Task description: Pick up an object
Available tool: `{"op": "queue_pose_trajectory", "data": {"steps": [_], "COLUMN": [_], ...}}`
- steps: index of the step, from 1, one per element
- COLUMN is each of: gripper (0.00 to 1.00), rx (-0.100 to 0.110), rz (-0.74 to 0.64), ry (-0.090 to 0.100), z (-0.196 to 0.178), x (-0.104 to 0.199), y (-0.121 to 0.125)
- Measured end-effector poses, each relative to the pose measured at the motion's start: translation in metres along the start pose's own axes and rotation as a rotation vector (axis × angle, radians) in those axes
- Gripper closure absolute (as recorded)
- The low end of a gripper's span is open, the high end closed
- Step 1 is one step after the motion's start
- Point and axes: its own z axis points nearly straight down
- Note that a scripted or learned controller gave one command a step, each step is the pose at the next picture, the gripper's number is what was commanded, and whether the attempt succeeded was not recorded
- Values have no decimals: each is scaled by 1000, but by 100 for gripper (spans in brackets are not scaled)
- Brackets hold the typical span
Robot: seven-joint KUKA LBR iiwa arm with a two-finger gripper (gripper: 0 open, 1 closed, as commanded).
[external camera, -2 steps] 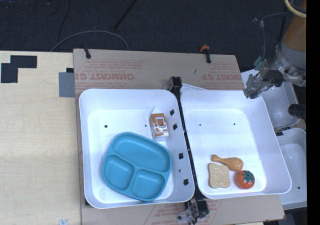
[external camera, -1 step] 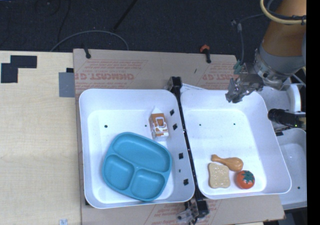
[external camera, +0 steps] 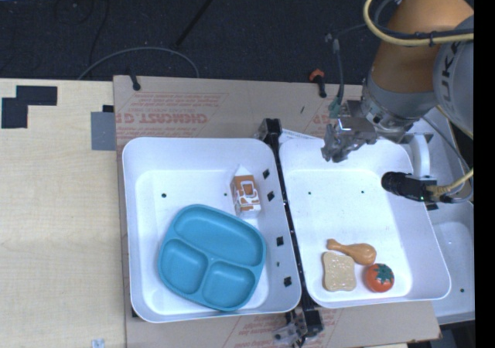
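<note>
A: Where is the gripper [external camera: 340, 149] seen?
B: Over the right bin's [external camera: 433, 261] far edge; its state cannot be told. The arm [external camera: 414, 45] is bent above.
A: And the things?
B: A chicken leg [external camera: 353, 250], bread [external camera: 339, 271] and tomato [external camera: 379, 278] are kept near.

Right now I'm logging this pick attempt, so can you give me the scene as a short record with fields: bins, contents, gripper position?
left bin: shallow white bin holding a blue three-compartment plastic tray and a small orange-and-white carton
right bin: shallow white bin holding a tan toy drumstick, a beige toy bread slice and a red toy tomato
gripper: two-finger gripper over the right bin's far edge
gripper contact: apart from all three toys
</note>
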Motion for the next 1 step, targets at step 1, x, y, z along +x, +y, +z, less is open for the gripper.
{"op": "queue_pose_trajectory", "data": {"steps": [1], "gripper": [100], "rx": [1], "rz": [0], "ry": [0], "z": [4], "x": [46], "y": [-7]}}
